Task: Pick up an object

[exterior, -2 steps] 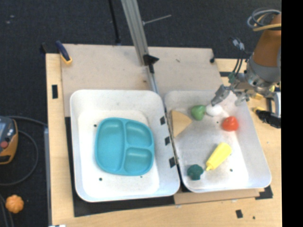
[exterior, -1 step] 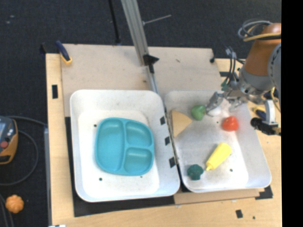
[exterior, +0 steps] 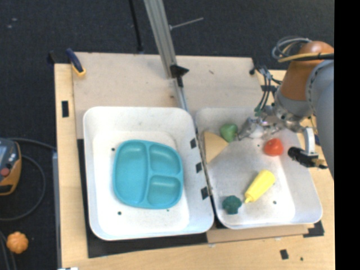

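The right bin [exterior: 304, 207] holds several small objects. A light green round piece [exterior: 228, 131] lies at its back left, beside a tan wedge [exterior: 212, 144]. A red ball [exterior: 274, 147] sits further right. A yellow bottle-shaped toy [exterior: 259, 185] lies tilted near the middle, and a dark green lump [exterior: 232, 203] rests at the front left. My gripper [exterior: 251, 129] hangs low at the back of this bin, just right of the light green piece and left of the red ball. Nothing shows in its grasp.
The left bin [exterior: 101, 218] carries a teal divided plate [exterior: 148, 173]. A metal post [exterior: 163, 35] rises behind the bins. The arm [exterior: 298, 89] with its orange band comes in from the right. An orange ball [exterior: 17, 241] lies off the bench at the lower left.
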Controlling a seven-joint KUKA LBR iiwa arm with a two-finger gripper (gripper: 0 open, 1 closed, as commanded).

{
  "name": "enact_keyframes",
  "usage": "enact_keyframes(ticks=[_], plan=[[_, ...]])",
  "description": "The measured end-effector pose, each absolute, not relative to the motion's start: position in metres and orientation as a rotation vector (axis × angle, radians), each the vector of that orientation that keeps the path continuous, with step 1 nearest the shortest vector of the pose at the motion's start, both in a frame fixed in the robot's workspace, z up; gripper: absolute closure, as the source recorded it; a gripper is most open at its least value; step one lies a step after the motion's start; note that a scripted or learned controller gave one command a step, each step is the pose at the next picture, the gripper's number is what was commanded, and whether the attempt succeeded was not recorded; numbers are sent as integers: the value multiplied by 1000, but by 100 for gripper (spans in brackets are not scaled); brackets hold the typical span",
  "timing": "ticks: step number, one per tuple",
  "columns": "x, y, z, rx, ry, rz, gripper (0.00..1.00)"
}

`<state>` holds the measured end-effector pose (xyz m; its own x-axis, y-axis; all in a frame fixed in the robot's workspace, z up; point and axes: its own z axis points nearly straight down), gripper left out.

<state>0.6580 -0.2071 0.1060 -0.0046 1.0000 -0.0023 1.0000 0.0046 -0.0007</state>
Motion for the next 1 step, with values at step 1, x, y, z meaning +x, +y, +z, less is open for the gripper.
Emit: enact_keyframes(ticks=[1], plan=[[659,-208,102,2214,2226,-3,0]])
